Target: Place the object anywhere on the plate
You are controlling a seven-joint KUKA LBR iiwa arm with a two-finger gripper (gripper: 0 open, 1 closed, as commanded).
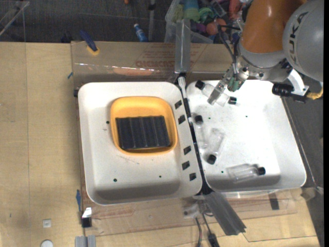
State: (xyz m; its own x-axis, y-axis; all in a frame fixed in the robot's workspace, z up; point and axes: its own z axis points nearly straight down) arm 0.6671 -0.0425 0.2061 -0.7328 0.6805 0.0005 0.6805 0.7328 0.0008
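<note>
A yellow plate (141, 104) lies in the left bin (97, 179). A dark ribbed rectangular block (143, 131) rests flat on it and covers most of its middle. My gripper (218, 93) hangs over the far left corner of the right bin (267, 122), well apart from the plate. Just below it is something clear, and I cannot tell whether that is held. Clear vials with black caps lie in the right bin: one near the front (245, 172), one by the divider (213, 142), and one at the far left corner (200, 86).
A ridge with black clips (186, 133) separates the two bins. The grey and orange arm (267, 24) leans in from the upper right over the right bin's far edge. A box of coloured toys (205, 4) stands behind the bins.
</note>
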